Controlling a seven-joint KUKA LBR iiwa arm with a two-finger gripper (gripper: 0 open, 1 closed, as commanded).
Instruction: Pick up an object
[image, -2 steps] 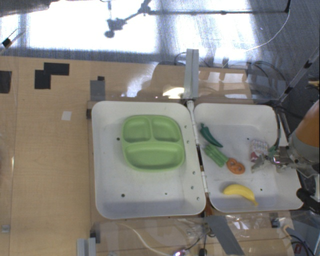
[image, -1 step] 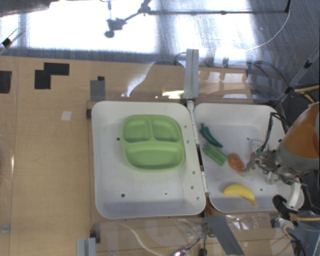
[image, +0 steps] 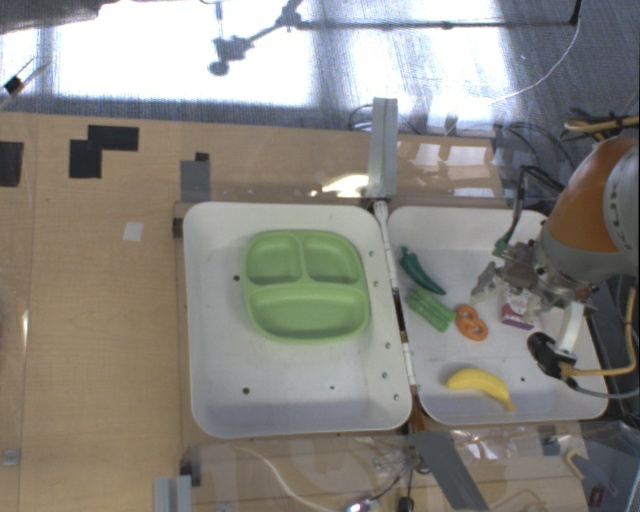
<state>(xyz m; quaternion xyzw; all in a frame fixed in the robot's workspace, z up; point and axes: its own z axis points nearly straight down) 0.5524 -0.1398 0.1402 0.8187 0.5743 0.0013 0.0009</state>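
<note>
**Gripper hung over the right bin's far-right side, small packet beneath**

Nearest, one banana (image: 481, 385) lay along the right bin (image: 440, 405)'s near edge, long axis crosswise. Beyond sat one orange slice (image: 471, 322), two green vegetables (image: 428, 308), and one pink packet (image: 517, 310). The gripper (image: 528, 282) hovered at the packet; its finger spread could not be told. One green tray (image: 305, 285) sat mid left bin (image: 215, 400).

Divided tray (image: 304, 284) in left bin (image: 215, 400); banana (image: 479, 384) in right bin (image: 440, 405).

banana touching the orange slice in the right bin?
Apart. The camera view shows bare white bin floor between the banana, lying near the front wall, and the orange slice further back.
</note>
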